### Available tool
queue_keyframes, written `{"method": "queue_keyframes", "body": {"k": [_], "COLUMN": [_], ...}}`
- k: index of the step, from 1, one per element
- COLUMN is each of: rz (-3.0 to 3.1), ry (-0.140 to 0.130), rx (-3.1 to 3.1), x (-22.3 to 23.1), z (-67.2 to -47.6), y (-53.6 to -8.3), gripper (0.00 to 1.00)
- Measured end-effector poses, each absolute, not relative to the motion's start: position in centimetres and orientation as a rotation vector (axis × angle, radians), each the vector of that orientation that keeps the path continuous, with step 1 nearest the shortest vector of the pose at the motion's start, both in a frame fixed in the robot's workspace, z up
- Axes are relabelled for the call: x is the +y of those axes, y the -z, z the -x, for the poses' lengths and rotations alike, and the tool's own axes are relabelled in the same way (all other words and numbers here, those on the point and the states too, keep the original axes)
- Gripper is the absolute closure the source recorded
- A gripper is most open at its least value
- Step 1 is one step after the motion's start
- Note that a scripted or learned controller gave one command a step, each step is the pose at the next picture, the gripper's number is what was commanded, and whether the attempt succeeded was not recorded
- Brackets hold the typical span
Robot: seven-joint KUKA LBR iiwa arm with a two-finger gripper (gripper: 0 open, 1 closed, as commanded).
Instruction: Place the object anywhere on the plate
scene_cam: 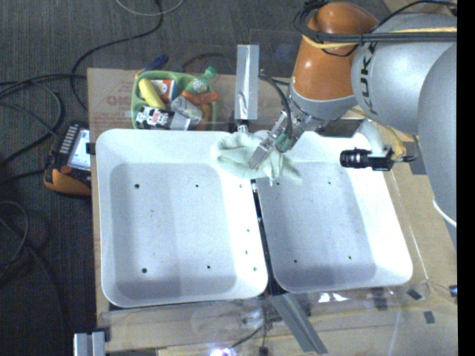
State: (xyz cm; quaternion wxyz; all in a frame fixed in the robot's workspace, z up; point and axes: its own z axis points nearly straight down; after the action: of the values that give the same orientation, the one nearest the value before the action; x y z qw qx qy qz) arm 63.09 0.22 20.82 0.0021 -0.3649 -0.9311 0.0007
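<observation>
I see the gripper pinching a pale cloth draped over the seam between the left bin and right bin. I find no plate. The limp cloth may snag that seam and slip free.

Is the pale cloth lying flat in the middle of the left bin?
No, the cloth is bunched over the bins' far shared edge.

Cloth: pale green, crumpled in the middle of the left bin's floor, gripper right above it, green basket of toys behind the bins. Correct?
Not quite. The cloth is not in the middle of the left bin; it lies draped over the back rims where the left bin meets the right bin, as the camera view shows. The rest holds: pale green, crumpled, gripper right above it, green basket behind the bins.
</observation>
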Motion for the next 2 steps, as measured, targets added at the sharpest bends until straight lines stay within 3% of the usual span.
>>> {"method": "queue_keyframes", "body": {"k": [1, 2], "rz": [0.546, 0.004], "ry": [0.001, 0.003], "rx": [-3.09, -3.139], "x": [6.0, 11.6], "z": [-64.1, -63.9], "y": [-21.3, -21.9], "gripper": [1.0, 1.0]}}
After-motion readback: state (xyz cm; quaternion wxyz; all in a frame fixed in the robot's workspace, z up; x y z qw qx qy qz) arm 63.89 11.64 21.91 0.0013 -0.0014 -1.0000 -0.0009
